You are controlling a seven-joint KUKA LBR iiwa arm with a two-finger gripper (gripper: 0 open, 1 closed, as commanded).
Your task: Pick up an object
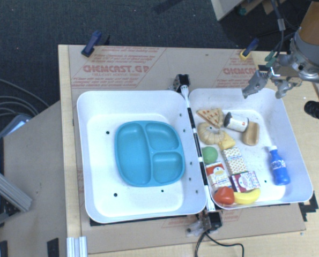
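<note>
Banana (247,197) at right bin's (294,138) near edge, well apart from hand (266,85), fingers spread, nothing held

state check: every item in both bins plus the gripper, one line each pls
gripper: open, holding nothing, above the right bin's far edge
blue divided plate: flat, right way up, in left bin
blue bottle: lying on its side
white can: lying on its side
pizza slice: lying flat
two small boxes: lying flat
banana: lying at the near rim, touching the tomato
</note>
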